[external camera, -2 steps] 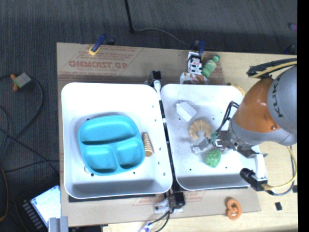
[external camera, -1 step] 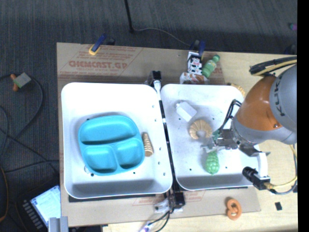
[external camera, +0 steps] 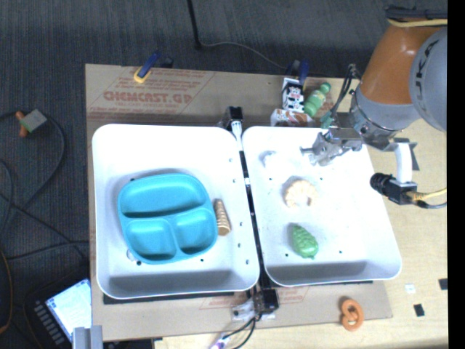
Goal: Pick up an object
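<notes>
We see 2 white bins side by side: the left bin [external camera: 109,195] and the right bin [external camera: 363,217]. In the left one lies a blue 3-compartment tray [external camera: 166,217], with a small brown ridged piece [external camera: 221,217] just right of it. The arm's gripper [external camera: 325,150] hangs over the far part of the right bin; whether it is clenched we cannot tell. Nearer lie a cream lumpy object [external camera: 299,193] and a green ridged object [external camera: 304,241], possibly toy food.
</notes>
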{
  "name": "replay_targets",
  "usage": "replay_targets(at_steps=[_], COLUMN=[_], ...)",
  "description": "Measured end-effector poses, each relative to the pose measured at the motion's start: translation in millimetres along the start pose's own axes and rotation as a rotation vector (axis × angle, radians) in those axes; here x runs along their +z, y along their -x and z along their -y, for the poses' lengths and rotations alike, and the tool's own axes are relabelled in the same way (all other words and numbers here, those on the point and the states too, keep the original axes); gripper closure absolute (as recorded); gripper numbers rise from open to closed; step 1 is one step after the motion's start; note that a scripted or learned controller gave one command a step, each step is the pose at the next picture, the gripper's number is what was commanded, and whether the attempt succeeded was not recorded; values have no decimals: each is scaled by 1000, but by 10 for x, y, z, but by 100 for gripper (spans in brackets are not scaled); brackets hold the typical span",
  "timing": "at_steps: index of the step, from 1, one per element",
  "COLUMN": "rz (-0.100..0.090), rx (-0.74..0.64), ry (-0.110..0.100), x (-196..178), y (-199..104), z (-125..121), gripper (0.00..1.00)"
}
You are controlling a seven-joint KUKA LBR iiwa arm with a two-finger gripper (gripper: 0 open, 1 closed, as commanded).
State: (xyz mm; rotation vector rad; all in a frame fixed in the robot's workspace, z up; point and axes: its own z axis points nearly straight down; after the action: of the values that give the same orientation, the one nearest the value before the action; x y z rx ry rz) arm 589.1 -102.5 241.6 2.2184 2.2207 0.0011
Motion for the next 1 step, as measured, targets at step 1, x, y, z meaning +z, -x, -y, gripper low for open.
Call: replay_targets(at_steps=[1], rz=[1], rx=[0], ry=[-2], x=[5], y=[4], z=[5], gripper=[0])
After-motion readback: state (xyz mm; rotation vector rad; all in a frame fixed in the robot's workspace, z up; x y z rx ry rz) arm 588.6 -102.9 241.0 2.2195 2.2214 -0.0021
